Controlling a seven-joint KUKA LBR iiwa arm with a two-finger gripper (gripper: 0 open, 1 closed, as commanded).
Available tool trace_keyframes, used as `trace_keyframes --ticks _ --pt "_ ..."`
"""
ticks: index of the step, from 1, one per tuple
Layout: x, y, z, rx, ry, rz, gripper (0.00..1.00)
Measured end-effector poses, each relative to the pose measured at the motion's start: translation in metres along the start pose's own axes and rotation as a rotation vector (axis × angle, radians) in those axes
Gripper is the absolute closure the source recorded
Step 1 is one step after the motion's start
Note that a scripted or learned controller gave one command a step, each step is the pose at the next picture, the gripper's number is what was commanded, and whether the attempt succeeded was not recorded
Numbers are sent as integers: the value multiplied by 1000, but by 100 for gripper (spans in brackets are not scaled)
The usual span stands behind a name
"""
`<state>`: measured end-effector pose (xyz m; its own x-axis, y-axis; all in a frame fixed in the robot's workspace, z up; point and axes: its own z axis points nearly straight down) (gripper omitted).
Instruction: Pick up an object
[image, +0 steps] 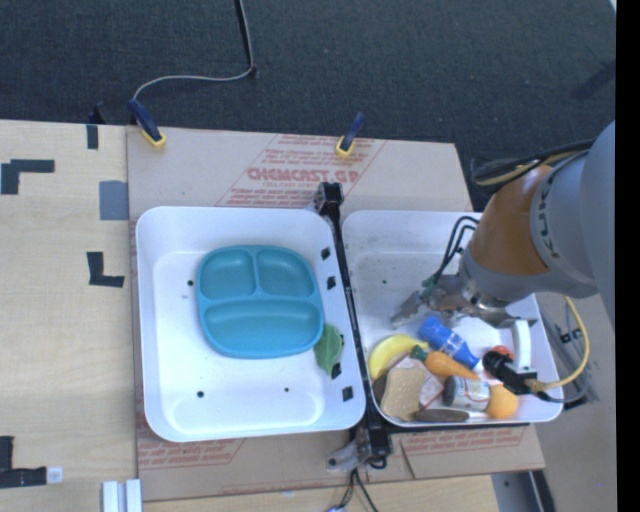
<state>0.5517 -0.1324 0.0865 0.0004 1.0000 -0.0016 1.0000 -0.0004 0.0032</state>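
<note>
The gripper (420, 301) hangs low in the right bin (400, 245), fingers spread open and holding nothing, just beside a blue bottle (448, 341), banana (388, 352) and carrot (447, 364) heaped at the near wall.

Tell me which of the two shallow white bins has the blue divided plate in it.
The left white bin holds the blue divided plate. The right white bin instead holds a pile of small toys, with the gripper over it.

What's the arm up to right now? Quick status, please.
Gripper low in right bin, nothing seen held. Blue bottle just beside it, unlifted. Banana and carrot crowd close.
</note>
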Motion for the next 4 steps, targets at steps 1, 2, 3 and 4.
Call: trace_keyframes --ticks 1,2,3,4 --pt "4 -35 -1 -6 -2 -1 0" --pt "-11 -21 0 1 3 -1 0" --pt "-20 -53 0 -5 -1 -1 0" --pt "-21 -53 -10 -6 -4 0 100"
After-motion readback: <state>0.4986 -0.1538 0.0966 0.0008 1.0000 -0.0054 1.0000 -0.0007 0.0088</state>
